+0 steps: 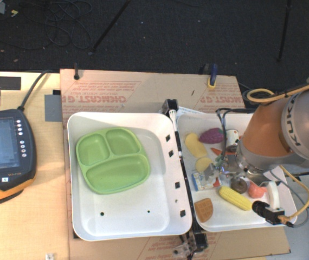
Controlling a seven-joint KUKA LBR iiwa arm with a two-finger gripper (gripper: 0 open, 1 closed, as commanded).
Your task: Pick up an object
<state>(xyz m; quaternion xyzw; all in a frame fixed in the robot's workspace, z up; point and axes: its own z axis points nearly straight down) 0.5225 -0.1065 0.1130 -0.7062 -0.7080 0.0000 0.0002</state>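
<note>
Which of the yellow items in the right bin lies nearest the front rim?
The corn cob, ridged and slanted, near the front; the two smooth yellow pieces lie farther back.

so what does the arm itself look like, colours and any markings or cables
The arm is a rounded grey body with dark KUKA lettering down its side. A broad orange band wraps the section above the wrist. A yellow cable loops near it. The gripper is dark, small-part metalwork.

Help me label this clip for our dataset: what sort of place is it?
Most likely a robotics lab bench. A KUKA arm reaches over two white bins, one holding toy food such as a corn cob, and a control pendant lies beside them.
</note>
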